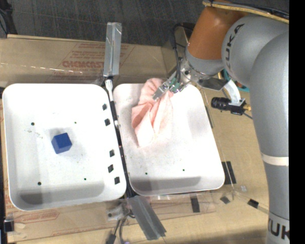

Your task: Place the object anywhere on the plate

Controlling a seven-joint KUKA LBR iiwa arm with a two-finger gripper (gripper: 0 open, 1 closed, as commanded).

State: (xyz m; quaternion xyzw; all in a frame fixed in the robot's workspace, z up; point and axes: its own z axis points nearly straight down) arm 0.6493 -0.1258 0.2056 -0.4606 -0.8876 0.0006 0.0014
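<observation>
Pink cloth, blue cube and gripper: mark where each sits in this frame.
pink cloth (pixel 148 117), camera view, middle of its draped folds.
blue cube (pixel 62 142), camera view, its top face.
gripper (pixel 166 89), camera view, fingertips pinching the cloth's upper edge.

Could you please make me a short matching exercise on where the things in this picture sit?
Things:
1. cube
2. cloth
3. claw
4. orange band

Places:
A. at the cloth's top edge, pinching it
B. on the arm, top right of the view
C. in the left bin
D. hanging into the right bin

Pairs: 1-C, 2-D, 3-A, 4-B
</observation>
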